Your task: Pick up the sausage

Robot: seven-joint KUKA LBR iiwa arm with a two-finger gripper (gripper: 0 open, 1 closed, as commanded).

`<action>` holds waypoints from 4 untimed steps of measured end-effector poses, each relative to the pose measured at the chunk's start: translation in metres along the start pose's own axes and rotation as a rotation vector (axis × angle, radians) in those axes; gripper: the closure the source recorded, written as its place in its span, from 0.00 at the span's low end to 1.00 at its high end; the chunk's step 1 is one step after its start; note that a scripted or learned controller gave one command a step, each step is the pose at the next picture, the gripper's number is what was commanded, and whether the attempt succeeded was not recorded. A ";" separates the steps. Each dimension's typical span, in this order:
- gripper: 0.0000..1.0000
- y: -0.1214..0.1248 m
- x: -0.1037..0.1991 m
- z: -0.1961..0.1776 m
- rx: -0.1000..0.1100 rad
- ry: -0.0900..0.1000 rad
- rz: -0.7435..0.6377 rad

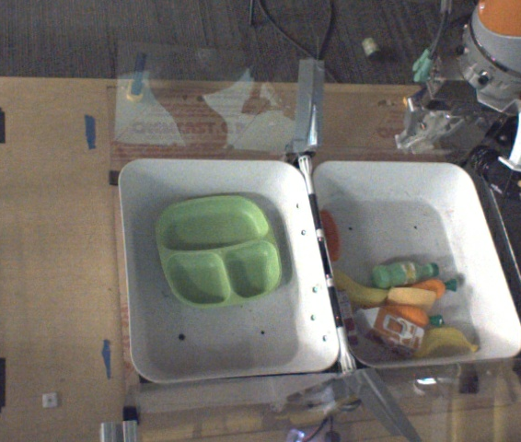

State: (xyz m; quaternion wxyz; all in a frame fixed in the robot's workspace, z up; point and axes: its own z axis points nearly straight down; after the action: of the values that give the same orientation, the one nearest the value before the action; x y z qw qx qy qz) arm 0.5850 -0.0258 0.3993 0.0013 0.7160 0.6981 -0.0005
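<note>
Gripper (423,125), finger state unclear, hangs beyond the right bin's (481,201) far edge; it should descend on what looks like the sausage (330,235) against the left wall.

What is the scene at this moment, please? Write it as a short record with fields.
target: sausage, reddish, lying against the left wall of the right bin
left bin: holds a green divided plate
right bin, other things: green bottle, banana, carrot, a carton, a yellow item, all grouped near the front
gripper: above the bench behind the right bin, apart from the sausage
task state: sausage not yet picked up
</note>
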 end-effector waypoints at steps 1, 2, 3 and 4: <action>1.00 0.010 -0.058 -0.024 -0.001 0.000 0.462; 1.00 0.004 -0.090 -0.035 0.000 0.000 0.861; 1.00 -0.004 -0.137 -0.035 0.002 0.000 1.272; 1.00 0.073 -0.178 -0.035 0.003 0.001 1.246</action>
State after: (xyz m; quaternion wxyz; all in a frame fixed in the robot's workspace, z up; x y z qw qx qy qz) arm 0.6538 -0.2060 0.4349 0.0000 0.9888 0.1490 -0.0005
